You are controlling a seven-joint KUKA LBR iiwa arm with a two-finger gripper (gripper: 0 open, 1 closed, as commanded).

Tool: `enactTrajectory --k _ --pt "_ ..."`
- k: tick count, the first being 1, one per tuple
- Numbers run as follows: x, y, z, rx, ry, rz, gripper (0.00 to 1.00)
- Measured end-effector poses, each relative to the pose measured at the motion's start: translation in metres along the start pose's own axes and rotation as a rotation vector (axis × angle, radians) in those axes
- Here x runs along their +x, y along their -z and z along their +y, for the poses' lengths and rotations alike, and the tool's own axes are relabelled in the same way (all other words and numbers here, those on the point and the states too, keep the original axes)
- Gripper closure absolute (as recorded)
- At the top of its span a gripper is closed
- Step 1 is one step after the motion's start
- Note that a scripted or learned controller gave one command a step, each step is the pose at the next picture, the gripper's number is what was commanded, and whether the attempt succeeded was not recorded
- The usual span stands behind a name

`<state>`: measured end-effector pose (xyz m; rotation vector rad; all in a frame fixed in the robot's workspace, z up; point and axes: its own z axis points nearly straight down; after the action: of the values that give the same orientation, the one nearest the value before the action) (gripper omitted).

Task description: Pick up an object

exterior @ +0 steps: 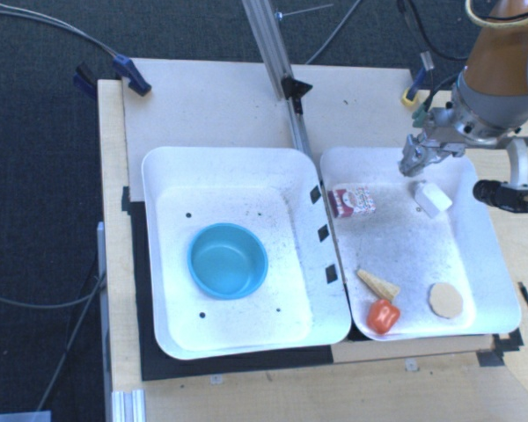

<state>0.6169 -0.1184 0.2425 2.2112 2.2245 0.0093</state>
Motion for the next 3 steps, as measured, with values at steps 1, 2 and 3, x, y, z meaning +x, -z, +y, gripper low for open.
enactTrajectory --k 1,2,3 --pt "0.049 0.009 0.002 0.001 0.000 0.001 1.00" --pt "0.100 -0.004 -0.002 0.018 0.000 0.005 1.00" --pt "0.152 0.006 -0.006 0.011 0.000 0.004 1.00"
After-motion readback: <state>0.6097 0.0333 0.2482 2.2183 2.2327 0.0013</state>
